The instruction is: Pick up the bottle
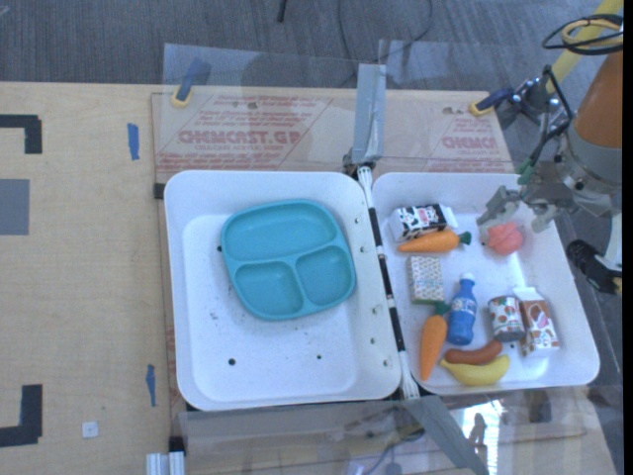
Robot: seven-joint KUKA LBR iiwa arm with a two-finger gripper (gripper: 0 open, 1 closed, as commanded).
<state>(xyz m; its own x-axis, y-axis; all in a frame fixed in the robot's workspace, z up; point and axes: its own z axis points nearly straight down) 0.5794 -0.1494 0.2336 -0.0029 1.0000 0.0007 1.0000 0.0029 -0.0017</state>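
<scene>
Lowest in the right bin point(584, 364), at the lower right of the frame, lie a yellow banana point(477, 369) and a red sausage-like piece point(475, 352) just above it, with two small cartons point(524, 322) to their right. Just above these, near the bin's middle, rests the bottle point(461, 313): small, blue, with a white cap and a pale label, lying tilted between an orange carrot point(431, 342) on its left and the cartons on its right, and touching or nearly touching the carrot. It looks like light, rigid toy plastic, smooth and likely slippery on its rounded sides. A hold across the body at the label, below the cap, seems safest, though neighbours crowd both flanks. Further up sit a speckled block point(427, 278), another carrot point(431, 240) and a cow-patterned carton point(417, 219). Left of centre, the other bin point(188, 206) holds a teal divided plate point(287, 258). At the upper right, the gripper point(521, 209) hovers over a pink fruit point(505, 237), jaws spread, pinching nothing.
</scene>
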